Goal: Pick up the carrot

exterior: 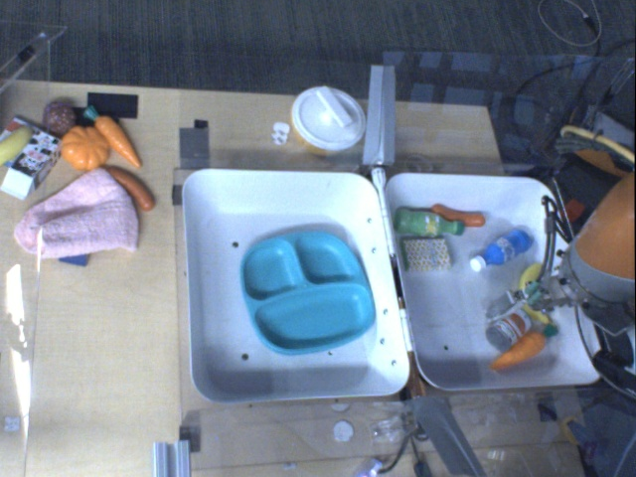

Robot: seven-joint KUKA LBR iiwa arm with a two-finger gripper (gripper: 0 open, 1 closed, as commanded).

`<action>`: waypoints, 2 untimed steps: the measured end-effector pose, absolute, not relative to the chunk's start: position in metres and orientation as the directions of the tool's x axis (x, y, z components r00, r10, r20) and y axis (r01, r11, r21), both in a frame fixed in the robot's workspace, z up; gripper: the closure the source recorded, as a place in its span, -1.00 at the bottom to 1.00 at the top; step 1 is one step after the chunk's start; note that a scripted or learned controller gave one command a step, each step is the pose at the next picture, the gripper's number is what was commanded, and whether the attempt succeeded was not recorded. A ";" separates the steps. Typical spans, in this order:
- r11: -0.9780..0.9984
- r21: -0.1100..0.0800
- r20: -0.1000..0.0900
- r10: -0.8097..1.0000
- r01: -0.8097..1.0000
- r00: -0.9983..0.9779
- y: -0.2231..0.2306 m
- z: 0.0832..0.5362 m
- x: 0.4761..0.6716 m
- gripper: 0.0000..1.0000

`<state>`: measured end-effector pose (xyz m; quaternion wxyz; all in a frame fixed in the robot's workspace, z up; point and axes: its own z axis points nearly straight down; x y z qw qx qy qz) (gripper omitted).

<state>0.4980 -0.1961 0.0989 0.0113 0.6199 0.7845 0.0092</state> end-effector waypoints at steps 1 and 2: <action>0.041 0.015 -0.004 0.999 0.999 -0.040 -0.172 0.090 0.492 -1.00; 0.268 0.004 -0.002 0.963 0.963 -0.268 -0.206 0.139 0.488 -1.00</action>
